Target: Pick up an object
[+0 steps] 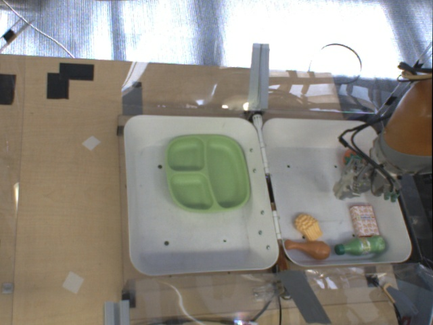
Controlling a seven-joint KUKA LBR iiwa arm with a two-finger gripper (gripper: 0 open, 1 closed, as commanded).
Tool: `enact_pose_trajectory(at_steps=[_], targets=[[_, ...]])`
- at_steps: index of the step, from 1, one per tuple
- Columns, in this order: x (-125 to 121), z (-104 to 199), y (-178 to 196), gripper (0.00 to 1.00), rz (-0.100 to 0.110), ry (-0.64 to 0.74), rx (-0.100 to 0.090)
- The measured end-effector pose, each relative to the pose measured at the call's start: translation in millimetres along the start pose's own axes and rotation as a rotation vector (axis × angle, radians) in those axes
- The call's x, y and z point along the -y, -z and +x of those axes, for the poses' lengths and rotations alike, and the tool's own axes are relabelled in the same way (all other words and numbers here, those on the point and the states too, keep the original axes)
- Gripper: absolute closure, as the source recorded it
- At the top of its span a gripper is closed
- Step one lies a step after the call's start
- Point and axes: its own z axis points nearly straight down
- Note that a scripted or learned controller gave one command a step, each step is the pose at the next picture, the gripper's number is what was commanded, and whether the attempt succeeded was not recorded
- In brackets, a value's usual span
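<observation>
1. Two white bins side by side. The left bin (145, 249) holds a green divided plate (206, 172), three compartments, all bare. The right bin (298, 154) holds the graspable stuff.
2. Candidates sit at the near edge of the right bin: toy chicken drumstick (310, 249) lying flat, yellow lumpy toy food (308, 226) just beyond it, green bottle (361, 246) on its side to the right, and a small pinkish box (363, 219) just beyond the bottle.
3. Gripper (355, 181) hangs over the right bin's right half, beyond the box and well apart from the drumstick. It's a blur of metal and cables; can't tell how wide the tool stands, and nothing visibly held.
4. Something orange-red peeks out at the gripper's far side; too hidden to name.
5. Handling guess: all look like light hollow plastic toys, stiff, not fragile.
6. Bottle: smooth and round, likely to roll or squirt out; pinch across the body mid-length, not the neck.
7. Box: flat faces, probably the easiest; close on its two long sides.
8. Drumstick: take the fat end, the thin handle is slippy.
9. Yellow piece: bumpy, decent friction, grab across the narrow width.
</observation>
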Motion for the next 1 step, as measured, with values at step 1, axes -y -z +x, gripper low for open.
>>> enact_pose_trajectory(at_steps=[1], targets=[[-86.1, 31.9, 88.2, 1.00, -0.004, 0.045, 0.000]])
